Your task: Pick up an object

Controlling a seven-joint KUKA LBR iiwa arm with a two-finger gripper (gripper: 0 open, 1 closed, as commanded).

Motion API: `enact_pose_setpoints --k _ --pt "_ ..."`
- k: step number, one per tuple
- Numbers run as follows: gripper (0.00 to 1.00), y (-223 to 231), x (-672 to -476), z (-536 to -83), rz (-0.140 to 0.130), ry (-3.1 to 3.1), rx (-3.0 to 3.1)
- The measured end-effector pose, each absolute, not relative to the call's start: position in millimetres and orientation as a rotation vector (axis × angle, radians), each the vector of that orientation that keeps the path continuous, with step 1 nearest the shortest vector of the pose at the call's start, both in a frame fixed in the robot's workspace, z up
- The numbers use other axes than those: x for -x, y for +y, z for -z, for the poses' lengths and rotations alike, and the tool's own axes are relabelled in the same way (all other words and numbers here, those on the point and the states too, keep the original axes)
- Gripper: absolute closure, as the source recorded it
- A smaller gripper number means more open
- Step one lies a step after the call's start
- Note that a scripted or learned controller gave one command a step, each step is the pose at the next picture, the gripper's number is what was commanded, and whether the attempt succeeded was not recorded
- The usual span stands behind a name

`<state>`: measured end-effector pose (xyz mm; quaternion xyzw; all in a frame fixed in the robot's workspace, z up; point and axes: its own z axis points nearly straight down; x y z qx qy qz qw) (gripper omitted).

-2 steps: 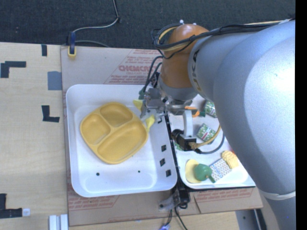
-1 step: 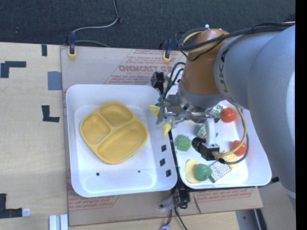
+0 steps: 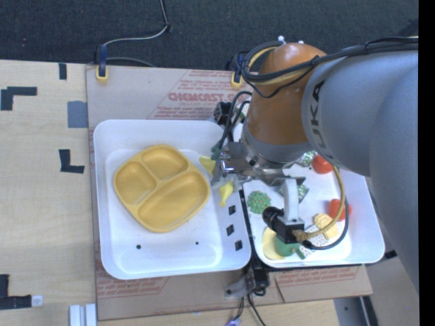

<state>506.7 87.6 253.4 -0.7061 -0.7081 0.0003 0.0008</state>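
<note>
Hung gripper [image 3: 255, 175] over right bin [image 3: 360, 242] toward ten o'clock; could not tell whether clenched or released. Saw nothing lifted; judged pick not yet done.

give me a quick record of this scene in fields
left bin: holds a yellow plate with three compartments
right bin: small items, among them a green piece and a red piece
arm: above the right bin, covering much of it
pick: no object seen held
</note>
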Motion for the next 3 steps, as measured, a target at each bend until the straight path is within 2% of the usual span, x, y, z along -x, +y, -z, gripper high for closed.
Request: enact_pose_setpoints --k 1,2,3 --pt "1.0 115.8 -482.3 -154.6 -0.006 -2.221 2.217" --pt "1.0 131.9 -507.2 -203.4 -0.002 -2.223 2.219" --pt "1.0 73.7 -535.3 -183.7 -0.004 -2.222 2.221"
